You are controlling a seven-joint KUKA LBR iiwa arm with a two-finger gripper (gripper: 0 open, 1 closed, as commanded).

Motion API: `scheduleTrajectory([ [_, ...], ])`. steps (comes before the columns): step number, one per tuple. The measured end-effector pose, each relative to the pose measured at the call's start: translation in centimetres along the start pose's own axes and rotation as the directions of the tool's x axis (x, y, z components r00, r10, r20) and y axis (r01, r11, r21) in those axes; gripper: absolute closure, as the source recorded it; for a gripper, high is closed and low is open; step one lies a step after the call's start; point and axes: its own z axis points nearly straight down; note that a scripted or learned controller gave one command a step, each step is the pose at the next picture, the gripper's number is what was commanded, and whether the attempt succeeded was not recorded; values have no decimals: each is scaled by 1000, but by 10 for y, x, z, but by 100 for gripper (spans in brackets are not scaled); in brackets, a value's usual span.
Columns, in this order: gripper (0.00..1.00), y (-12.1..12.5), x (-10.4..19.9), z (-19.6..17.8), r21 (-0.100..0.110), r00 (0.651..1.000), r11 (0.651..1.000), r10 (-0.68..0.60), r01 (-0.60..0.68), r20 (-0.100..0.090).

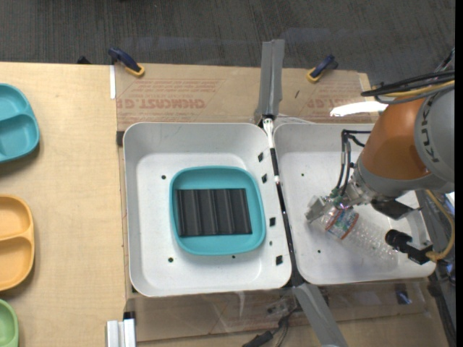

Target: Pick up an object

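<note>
A clear plastic bottle (359,232) with a red and blue label lies on its side on the floor of the right bin (311,157). My gripper (322,210) reaches down from the grey and orange arm (394,150) and sits at the label end of the bottle, touching or just above it. The arm's wrist hides how the gripper meets the bottle. In the left bin (145,194) rests a teal tray (215,210) with a dark ridged insert.
On the bench to the left lie a teal plate (14,130), an orange plate (13,241) and a green one (6,325). Cables and a black fitting (405,244) hang by the right bin's right side. Clamps hold the cardboard behind the bins.
</note>
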Motion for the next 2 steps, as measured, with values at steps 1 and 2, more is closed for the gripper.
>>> scheduleTrajectory([
  [1,100,0,-1,-9,-1,1000,1000,4,-4,1],
  [2,100,-2,-46,0,-1,981,981,196,-196,2],
])
